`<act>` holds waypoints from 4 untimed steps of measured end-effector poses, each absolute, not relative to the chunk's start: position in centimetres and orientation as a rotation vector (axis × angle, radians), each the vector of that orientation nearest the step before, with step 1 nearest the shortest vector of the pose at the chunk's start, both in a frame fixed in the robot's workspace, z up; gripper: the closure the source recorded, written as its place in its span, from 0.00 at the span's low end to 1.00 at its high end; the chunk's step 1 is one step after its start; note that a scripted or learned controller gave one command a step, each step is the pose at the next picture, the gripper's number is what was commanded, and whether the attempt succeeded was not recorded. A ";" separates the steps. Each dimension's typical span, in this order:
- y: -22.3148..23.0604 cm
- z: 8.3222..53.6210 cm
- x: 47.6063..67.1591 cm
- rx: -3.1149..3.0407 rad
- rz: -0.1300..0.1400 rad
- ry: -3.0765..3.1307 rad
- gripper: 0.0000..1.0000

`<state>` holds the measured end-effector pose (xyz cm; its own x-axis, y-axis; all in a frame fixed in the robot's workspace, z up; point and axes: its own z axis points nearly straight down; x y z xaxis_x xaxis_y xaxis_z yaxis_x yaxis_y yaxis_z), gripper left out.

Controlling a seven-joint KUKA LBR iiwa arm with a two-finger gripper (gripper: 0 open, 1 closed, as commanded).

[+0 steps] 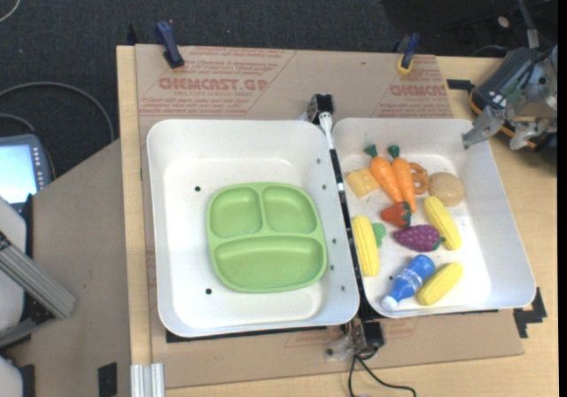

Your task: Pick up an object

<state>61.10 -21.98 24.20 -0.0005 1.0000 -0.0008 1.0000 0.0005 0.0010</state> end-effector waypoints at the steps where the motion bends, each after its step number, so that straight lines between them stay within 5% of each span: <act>1: -22.3 12.7 60.4 2.229 -0.008 2.227 0.00; 2: -21.0 8.1 55.4 2.229 -0.005 2.226 0.00; 3: -21.1 8.5 52.4 2.226 -0.003 2.223 0.00; 4: -21.1 9.5 52.6 2.221 0.001 2.219 1.00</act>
<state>52.61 -21.11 9.50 0.0010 1.0000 -0.0006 1.0000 -0.0010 0.0016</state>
